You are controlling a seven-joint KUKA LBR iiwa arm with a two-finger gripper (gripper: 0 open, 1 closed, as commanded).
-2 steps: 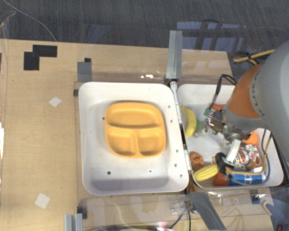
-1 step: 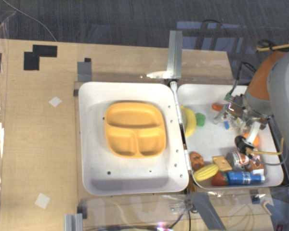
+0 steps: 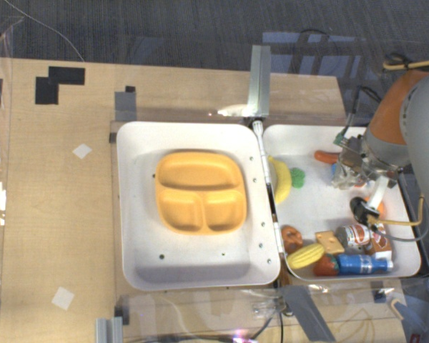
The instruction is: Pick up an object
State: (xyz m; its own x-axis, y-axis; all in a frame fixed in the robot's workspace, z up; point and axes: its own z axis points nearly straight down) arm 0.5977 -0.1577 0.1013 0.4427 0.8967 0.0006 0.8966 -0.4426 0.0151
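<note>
My gripper (image 3: 349,170) hangs over the upper right part of the right bin (image 3: 311,207), reaching in from the right. An orange carrot-like piece (image 3: 325,156) lies just to its left, near the bin's far wall. A yellow banana (image 3: 279,178) and a small green item (image 3: 297,176) rest against the bin's left wall. Along the near wall sit a brown item (image 3: 292,237), a yellow corn cob (image 3: 305,256), a tan cracker (image 3: 329,243), a red piece (image 3: 327,266), a can (image 3: 355,236) and a blue bottle (image 3: 363,264). Nothing shows in the gripper's grasp.
The left bin (image 3: 137,252) holds a yellow divided plate (image 3: 200,191). A metal post (image 3: 260,84) stands behind the wall between the two bins. Bare white floor lies in the middle of the right bin.
</note>
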